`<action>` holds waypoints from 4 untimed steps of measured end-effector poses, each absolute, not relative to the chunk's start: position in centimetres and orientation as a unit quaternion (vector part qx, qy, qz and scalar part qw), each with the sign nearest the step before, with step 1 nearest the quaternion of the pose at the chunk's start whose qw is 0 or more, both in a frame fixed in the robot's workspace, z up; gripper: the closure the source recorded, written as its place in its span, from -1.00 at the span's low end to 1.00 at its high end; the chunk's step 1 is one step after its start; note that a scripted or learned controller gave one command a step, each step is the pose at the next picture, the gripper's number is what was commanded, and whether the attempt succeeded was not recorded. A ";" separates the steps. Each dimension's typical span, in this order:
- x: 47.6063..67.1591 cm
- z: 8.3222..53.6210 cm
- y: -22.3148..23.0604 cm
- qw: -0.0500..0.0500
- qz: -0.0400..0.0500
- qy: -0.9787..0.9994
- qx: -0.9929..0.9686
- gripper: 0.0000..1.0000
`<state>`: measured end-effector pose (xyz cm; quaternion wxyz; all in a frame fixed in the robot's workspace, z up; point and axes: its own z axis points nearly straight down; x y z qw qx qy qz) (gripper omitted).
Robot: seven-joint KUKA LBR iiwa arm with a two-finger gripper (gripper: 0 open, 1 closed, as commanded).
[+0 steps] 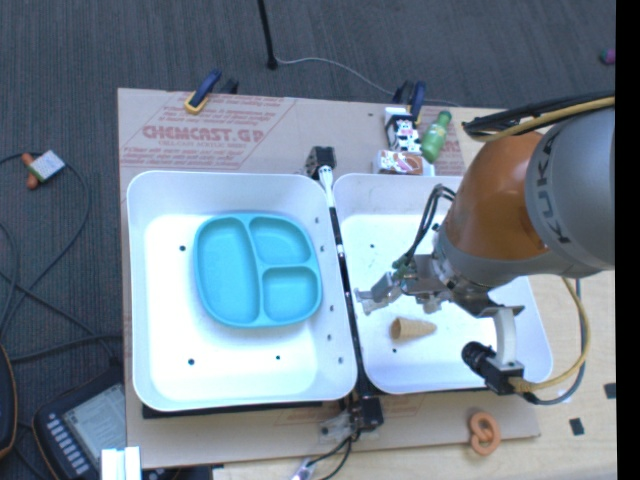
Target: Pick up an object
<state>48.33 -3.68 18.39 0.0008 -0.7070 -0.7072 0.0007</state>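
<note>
Camera view looks down at a slant on two shallow white bins set side by side on a brown board. From the right the grey arm [545,203], with its orange band above the wrist, reaches over the right bin [372,223]. Its gripper [385,296] hangs low over that bin's floor, close to the wall shared with the left bin [160,268]. The metal fingers [372,295] look slightly apart with nothing between them, though they are small and partly blurred, so the gap is hard to judge.

Just below and a little to the right of the fingertips lies a small tan cone [412,328], on its side on the white floor, its narrow end pointing right. It sits near the gripper but apart from it. Across the dividing wall, well to the left of the gripper, a light blue divided plate [257,270] with three compartments rests in the middle of the left bin.

Behind the gripper, beyond the far rim of the right bin, a green bottle [434,136] stands beside a small printed package [402,158] on the board. Below the arm, outside the near rim of the right bin, an orange ring [484,432] lies on the board. A black cable fitting [492,364] hangs off the arm over the bin's lower right corner.
</note>
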 end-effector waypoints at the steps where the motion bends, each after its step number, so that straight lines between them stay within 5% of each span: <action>1: 54.1 11.9 -11.7 0.000 0.002 -0.706 -0.708 -1.00; 2: 50.2 8.8 -9.9 -0.005 -0.002 -0.707 -0.708 -1.00; 3: 50.3 9.8 -10.1 -0.007 -0.002 -0.706 -0.708 1.00; 4: 52.5 18.5 -5.6 -0.001 0.000 -0.708 -0.707 1.00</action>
